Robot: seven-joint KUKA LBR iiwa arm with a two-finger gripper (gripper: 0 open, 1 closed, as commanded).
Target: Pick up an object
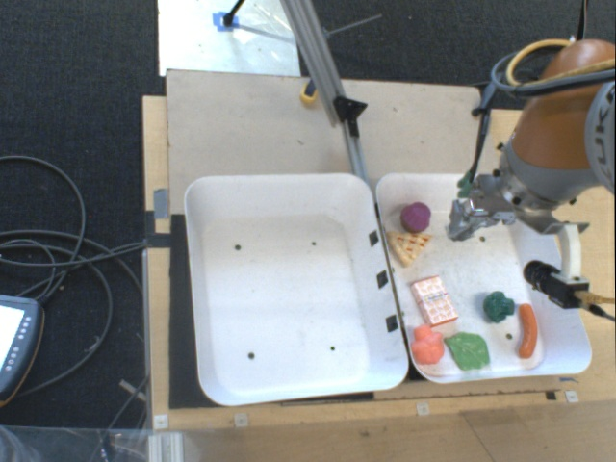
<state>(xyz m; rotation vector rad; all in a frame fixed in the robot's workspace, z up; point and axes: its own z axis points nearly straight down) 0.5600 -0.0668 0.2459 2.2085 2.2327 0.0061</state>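
The right white bin (574,352) holds several toy foods: a purple ball (416,217), a yellow waffle wedge (409,248), a pink box (434,300), an orange-red round piece (428,345), a light green leafy piece (468,350), a dark green broccoli-like piece (498,306) and an orange sausage (526,330). My gripper (467,223) hangs over the upper middle of this bin, just right of the purple ball and above the bare floor. I see no object in it.
The left white bin (279,287) lies beside the right one, its wall meeting it at the middle. A grey pole (322,56) slants down to the bins' shared top corner. A black part (551,282) juts over the right rim.
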